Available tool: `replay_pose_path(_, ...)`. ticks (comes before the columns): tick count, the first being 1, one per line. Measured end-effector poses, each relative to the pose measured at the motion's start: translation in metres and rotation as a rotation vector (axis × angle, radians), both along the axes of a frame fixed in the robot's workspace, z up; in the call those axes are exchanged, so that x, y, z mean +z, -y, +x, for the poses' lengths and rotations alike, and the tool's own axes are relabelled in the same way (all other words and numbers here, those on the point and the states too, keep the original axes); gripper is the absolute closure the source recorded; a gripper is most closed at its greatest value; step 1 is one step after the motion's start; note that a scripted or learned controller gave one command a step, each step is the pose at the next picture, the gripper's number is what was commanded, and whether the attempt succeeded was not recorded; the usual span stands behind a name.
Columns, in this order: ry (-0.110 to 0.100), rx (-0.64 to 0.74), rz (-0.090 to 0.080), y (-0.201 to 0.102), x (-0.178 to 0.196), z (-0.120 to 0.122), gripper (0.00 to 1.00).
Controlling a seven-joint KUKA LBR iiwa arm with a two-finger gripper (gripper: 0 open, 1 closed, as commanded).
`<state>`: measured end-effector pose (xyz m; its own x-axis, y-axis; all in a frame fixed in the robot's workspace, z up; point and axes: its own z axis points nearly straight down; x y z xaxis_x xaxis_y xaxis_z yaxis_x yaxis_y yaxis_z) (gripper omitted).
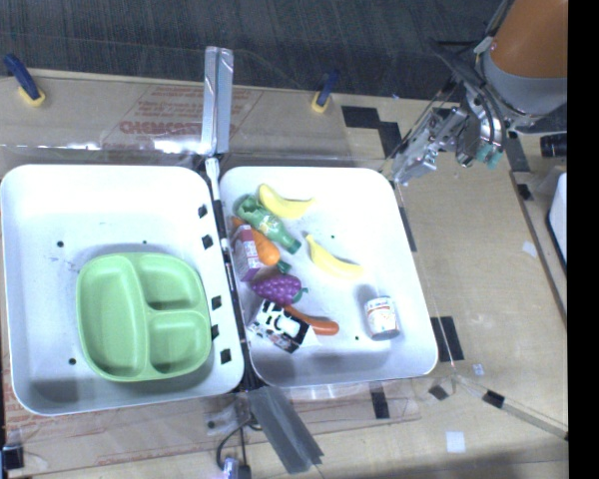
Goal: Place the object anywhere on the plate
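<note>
Jaws unclear on our gripper; we cannot tell their gap. Below-left lies the banana, farther left the plate.

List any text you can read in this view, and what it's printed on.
Nothing reads cleanly.
Red print on the cardboard sheet behind the bins: mirrored and blurred, unreadable.
Label on the small jar in the right bin: reddish marking, too small to read.
Black and white packet: white marks, too blurred to read.
</note>
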<state>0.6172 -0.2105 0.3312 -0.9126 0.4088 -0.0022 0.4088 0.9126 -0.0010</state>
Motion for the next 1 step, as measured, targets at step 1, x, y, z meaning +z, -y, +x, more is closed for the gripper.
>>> replay_pose_path(1,-0.003,0.276,0.002,-0.0041,-0.1186,-0.0300,1.00)
